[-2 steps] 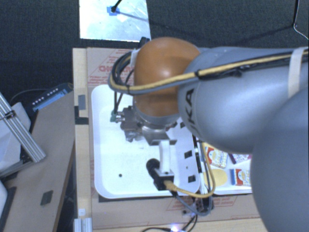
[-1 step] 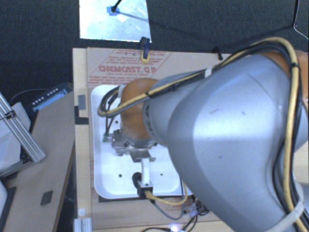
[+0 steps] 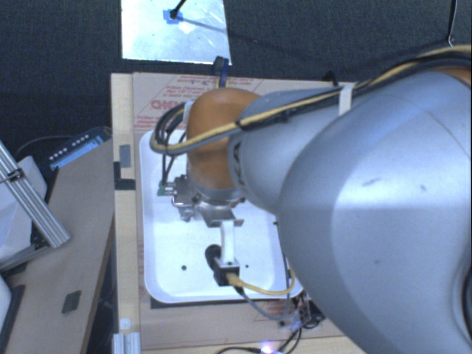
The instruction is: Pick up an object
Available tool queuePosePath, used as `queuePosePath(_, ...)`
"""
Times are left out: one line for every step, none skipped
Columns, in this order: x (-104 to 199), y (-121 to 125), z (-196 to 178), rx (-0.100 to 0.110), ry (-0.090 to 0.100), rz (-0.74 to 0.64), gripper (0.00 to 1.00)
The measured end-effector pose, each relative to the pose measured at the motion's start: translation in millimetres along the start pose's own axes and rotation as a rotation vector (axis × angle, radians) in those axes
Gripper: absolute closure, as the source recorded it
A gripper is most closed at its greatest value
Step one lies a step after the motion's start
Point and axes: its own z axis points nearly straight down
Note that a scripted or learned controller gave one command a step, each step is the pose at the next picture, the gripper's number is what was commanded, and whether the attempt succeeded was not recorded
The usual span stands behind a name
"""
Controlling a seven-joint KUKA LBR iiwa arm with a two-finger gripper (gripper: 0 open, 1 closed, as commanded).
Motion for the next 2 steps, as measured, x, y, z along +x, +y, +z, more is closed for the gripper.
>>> queuePosePath(0.9, -20.0, -118.9, -0.006, 0.004, -0.001, 1.0)
queuePosePath(-0.8, -45.8, 68.0, 0.006, -0.004, 0.002, 1.0)
